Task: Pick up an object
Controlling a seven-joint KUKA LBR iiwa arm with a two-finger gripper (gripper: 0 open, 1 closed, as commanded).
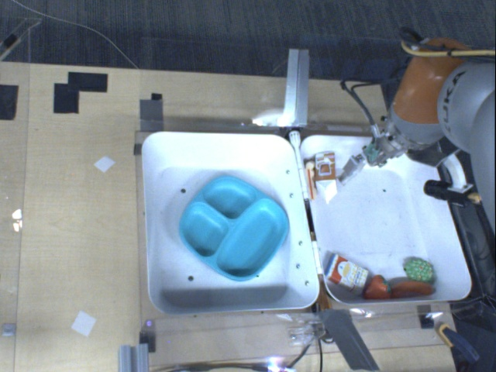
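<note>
Seen from above at a slant, the grey arm (457, 91) with its orange band reaches in from the right, its gripper (350, 169) low over the far left part of the right bin (403, 208). Whether the gripper is open or closed cannot be told at this size, and nothing can be made out in its grasp. Just left of the gripper, against the bin's far left wall, lies a small orange-and-white packet (322, 166), near the tip, though contact cannot be judged. The other objects lie well apart from the gripper along the near edge of the same bin: a small carton (346, 273) at the near left corner, a red item (377, 287) touching it, a long red-orange item (411, 288) beside that, and a green speckled item (418, 269) just behind. The left bin (163, 208) holds a blue three-compartment tray (234, 227), lying flat near its centre.
</note>
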